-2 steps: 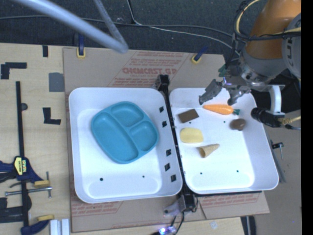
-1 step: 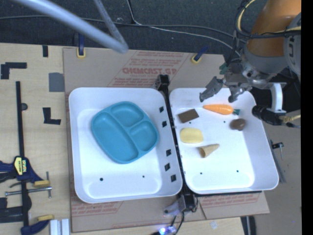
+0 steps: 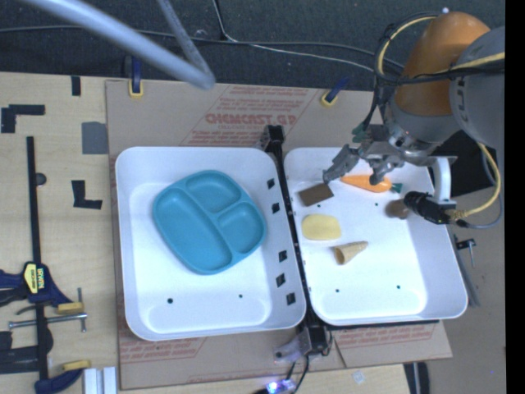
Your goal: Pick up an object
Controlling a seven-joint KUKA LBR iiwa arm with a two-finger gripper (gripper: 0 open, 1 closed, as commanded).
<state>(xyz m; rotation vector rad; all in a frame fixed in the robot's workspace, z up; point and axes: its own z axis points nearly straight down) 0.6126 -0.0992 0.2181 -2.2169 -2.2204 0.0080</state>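
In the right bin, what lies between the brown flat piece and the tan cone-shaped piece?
In the camera view, the pale yellow block lies between the brown flat piece and the tan cone piece.

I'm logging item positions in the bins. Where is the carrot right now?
The carrot lies in the right bin, near its far edge, just under the gripper, right of the brown block.
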